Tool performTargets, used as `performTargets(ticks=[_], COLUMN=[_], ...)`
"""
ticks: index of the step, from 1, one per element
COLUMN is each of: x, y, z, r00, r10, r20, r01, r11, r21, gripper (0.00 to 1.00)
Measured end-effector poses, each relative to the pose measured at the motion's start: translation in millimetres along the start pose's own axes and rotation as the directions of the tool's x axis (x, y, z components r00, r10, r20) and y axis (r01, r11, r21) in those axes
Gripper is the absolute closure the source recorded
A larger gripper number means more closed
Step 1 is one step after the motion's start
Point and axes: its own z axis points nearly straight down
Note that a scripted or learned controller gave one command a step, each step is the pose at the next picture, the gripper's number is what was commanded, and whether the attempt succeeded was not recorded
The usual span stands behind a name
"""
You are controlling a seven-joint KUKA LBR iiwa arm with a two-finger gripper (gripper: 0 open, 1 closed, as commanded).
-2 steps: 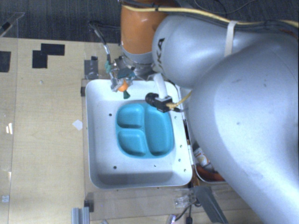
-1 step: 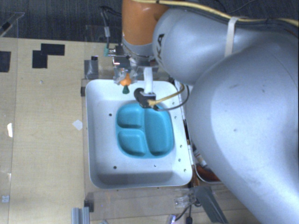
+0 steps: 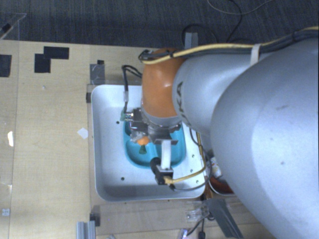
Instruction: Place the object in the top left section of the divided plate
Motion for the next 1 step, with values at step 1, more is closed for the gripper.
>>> performTargets(ticks=[1], x=[16.9], y=[-35.2], z=[35.0], r00=[0.997], r10=[0.071], r20=[0.0], r01=[-0.071], r11=[0.997], r21=[0.0], gripper=[1.0])
